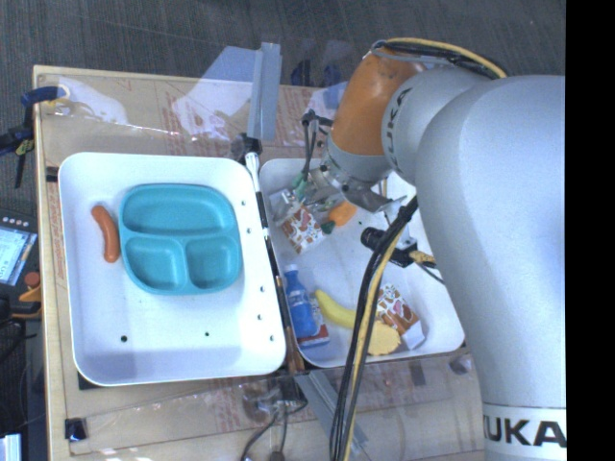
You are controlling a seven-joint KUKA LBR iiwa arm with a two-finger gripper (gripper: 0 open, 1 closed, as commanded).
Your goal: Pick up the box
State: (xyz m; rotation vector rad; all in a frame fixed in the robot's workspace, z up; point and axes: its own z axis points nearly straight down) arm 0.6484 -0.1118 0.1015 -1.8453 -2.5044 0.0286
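Biggest thing up close was the grey arm [500, 257], filling the right side with its orange band [370, 104] up near the wrist and a black cable [370, 305] hanging down in front of it. We saw the hand [312, 192] down in the right bin [279, 176], near that bin's far left corner. It was too buried under the wrist for us to make out; honestly we couldn't tell whether it was spread or closed, or gripping anything.

Right below the hand sat the box [302, 227], a small white carton with brown-orange print, tilted and lying in the far left part of the right bin. It looked like it was touching or just under the hand, but we couldn't say which. An orange piece [341, 214] lay just beside it toward the bin's middle.

Along the left wall of that bin, nearer the front, we spotted a blue bottle [299, 305]. Beside it was a banana [336, 308], and toward the front right corner another printed carton [398, 313] with something yellow [382, 341] touching it.

Over in the left bin [163, 353] there was a teal divided tray [181, 236] sitting in the far half, and a sausage [107, 232] just beside its left edge. Both bins sat side by side on the table [144, 123].
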